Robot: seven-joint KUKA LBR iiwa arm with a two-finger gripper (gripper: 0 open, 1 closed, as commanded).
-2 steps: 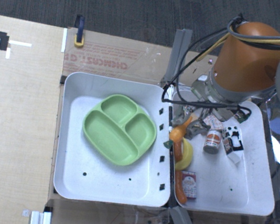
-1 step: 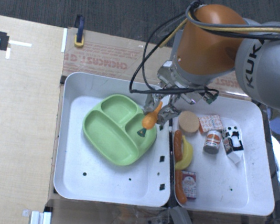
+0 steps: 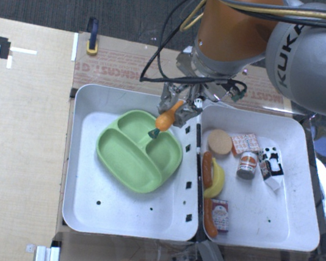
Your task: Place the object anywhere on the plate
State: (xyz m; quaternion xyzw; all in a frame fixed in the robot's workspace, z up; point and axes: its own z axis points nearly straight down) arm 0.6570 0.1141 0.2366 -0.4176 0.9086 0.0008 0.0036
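Camera view shows us the arm (image 3: 312,52) over the left bin (image 3: 76,205). We should lower onto the plate (image 3: 137,153) before releasing, so the carrot (image 3: 165,121) won't roll off. Gripper (image 3: 178,106) fingers pinch its orange end; its green tip hangs over the plate's upper-right compartment.

The right bin (image 3: 293,238) holds a round cracker (image 3: 219,143), small can (image 3: 247,165), banana (image 3: 217,180), hot dog (image 3: 208,168) and milk carton (image 3: 271,166).

Toy carrot (image 3: 164,121): orange, green tip, tilted over plate's upper right rim. Plate (image 3: 122,157): green, three-compartment, in left bin.
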